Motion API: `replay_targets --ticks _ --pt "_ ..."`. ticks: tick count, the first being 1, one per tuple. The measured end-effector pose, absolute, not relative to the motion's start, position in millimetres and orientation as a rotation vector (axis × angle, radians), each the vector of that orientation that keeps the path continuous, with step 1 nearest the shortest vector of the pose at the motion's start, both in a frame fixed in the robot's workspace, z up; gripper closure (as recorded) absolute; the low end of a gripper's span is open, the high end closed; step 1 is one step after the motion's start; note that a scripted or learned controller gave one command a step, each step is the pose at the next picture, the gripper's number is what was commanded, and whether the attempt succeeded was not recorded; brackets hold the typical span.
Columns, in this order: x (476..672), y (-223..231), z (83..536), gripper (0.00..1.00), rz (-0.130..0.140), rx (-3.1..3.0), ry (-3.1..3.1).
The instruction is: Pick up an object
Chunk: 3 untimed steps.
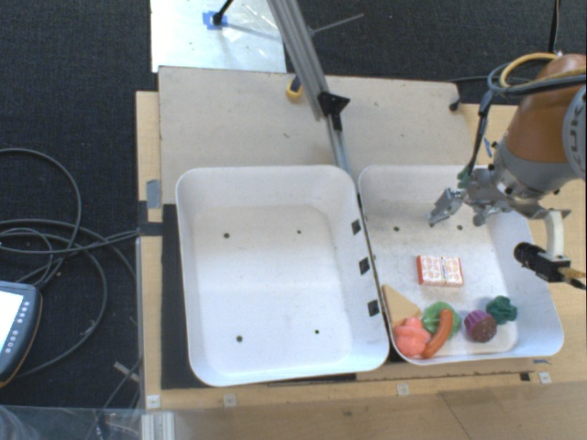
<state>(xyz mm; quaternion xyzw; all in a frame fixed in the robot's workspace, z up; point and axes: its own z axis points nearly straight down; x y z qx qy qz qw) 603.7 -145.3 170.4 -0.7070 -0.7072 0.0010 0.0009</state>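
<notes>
- Objects for picking all lie in the right bin, clustered toward its near edge, below and slightly left of the gripper as the camera sees it.
- Gripper hangs over the far part of that bin with nothing between its fingers; they look slightly parted, though the tips are small and dark in this view.
- Closest candidate is the orange-and-white block, lying flat and apart from the rest — in my judgement the easiest target, since its neighbours would not get in the way.
- To do the step well, I would centre the fingers over the block, line them across its shorter side, and come straight down before closing; a slanted approach risks pushing it along the smooth floor.
- Nearer the bin's front edge, further from the gripper, lies a tight group: a tan wedge, a pink-orange piece, a green leafy piece with an orange-red carrot-like stick across it, a purple piece and a dark green piece.
- These touch or nearly touch — a grasp there may catch two at once or slip.
- Left bin, well to the gripper's left, has a bare white floor.
</notes>
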Motion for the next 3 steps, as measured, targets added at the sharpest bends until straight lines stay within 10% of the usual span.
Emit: replay_targets --ticks 2,3 --pt "607.1 -154.8 89.6 0.00 0.001 -2.220 -2.222" --pt "608.5 -155.1 102.3 1.00 -0.004 -2.222 -2.225"
